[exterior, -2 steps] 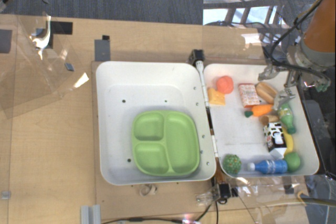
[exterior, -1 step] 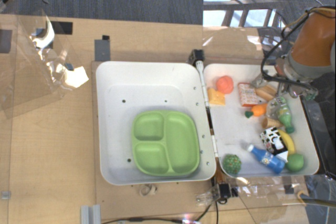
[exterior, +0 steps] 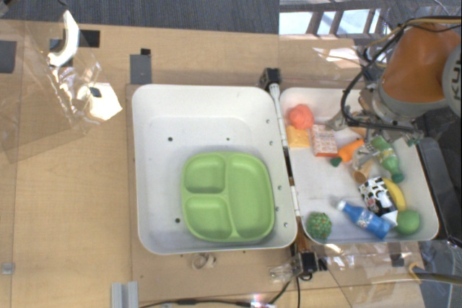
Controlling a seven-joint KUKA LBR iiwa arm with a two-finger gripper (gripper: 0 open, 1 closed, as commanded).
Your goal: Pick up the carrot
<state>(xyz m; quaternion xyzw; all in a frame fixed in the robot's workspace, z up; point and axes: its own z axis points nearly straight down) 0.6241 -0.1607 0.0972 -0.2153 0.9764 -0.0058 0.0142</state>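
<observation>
The carrot [exterior: 349, 150] is a small orange piece with a green tip. It lies in the right bin [exterior: 317, 187], near the middle of the bin's far half, just right of a snack packet [exterior: 324, 142]. My gripper [exterior: 369, 154] hangs low over the bin right beside the carrot's right end, under the grey wrist and orange band [exterior: 419, 61]. The arm's body and cables hide the exact contact between gripper and carrot.
The right bin also holds a red tomato [exterior: 300, 116], a yellow block [exterior: 298, 137], a banana [exterior: 394, 193], a cow-patterned item [exterior: 374, 192], a blue bottle [exterior: 364, 220], a lime [exterior: 408, 221] and a green speckled ball [exterior: 318, 225]. A green divided plate [exterior: 227, 197] sits in the left bin [exterior: 166, 126].
</observation>
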